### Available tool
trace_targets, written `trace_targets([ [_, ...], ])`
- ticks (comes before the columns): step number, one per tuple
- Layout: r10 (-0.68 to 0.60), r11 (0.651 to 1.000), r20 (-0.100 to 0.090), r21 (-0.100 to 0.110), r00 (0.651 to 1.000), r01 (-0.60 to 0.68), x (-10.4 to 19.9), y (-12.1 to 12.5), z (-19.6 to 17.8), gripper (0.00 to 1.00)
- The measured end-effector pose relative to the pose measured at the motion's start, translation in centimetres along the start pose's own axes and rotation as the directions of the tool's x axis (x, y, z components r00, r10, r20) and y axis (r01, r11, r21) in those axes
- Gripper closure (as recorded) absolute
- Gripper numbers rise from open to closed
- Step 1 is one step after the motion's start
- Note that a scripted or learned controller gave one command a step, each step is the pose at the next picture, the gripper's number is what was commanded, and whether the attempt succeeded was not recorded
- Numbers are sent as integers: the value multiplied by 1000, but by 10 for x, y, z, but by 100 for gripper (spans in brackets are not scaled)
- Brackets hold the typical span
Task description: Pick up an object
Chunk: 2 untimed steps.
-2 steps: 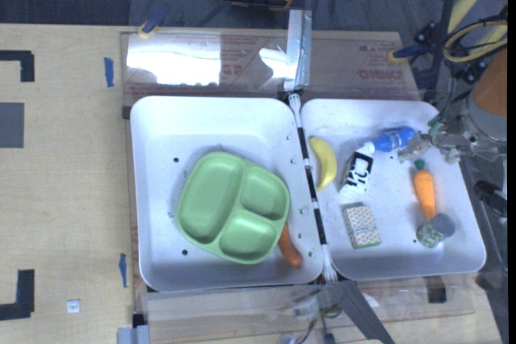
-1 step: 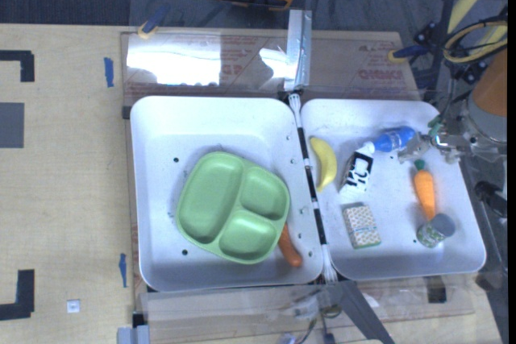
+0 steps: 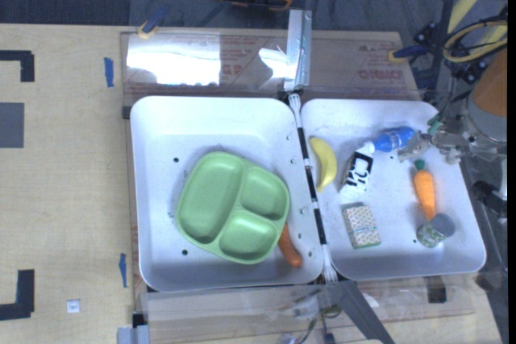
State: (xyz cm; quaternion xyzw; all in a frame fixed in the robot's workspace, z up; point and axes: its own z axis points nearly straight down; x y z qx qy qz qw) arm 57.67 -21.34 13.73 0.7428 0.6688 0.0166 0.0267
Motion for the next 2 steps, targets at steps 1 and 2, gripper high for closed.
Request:
trace_targets([
  [1, 22, 1000, 0, -2, 1000, -22, 1, 0, 0, 0],
  [2, 22, 1000, 0, -2, 1000, -22, 0, 0, 0, 0],
])
